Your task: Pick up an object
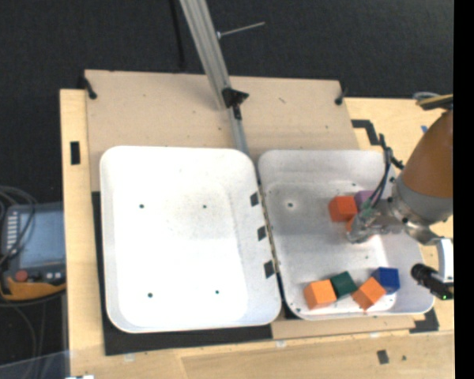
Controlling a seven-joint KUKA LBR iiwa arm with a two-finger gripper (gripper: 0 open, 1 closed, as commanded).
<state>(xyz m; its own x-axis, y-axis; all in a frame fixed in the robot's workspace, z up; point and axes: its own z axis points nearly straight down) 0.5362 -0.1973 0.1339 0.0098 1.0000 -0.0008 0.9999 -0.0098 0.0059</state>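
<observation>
my arm (426, 181) is grey metal with a broad orange band (433, 150) above the wrist. dark cables (389, 172) run down its left side. my gripper (362, 226) is small, silver-grey and dull. a white fitting with a black knob (436, 272) sits at its near side.

A robotics lab is showing here: a plywood bench (205, 109) is bearing two white bins (182, 235), a metal camera pole (209, 42) is rising behind, and cables (0, 212) are trailing on dark carpet (63, 30).
</observation>
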